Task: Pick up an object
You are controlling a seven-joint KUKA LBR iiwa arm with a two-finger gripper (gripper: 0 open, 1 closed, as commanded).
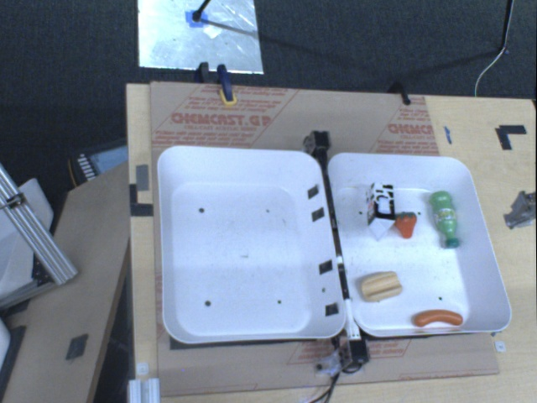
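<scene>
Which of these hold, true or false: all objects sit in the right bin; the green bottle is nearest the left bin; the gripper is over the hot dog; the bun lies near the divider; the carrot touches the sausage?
1. All objects sit in the right bin. True.
2. The green bottle is nearest the left bin. False: it lies toward the right bin's far right side, furthest from the left bin.
3. The gripper is over the sausage. False: it sits at the view's right edge, outside the bin.
4. The bun lies near the divider between the bins. True.
5. The carrot touches the sausage. False: they are well apart; the carrot sits beside the black-and-white carton.
</scene>
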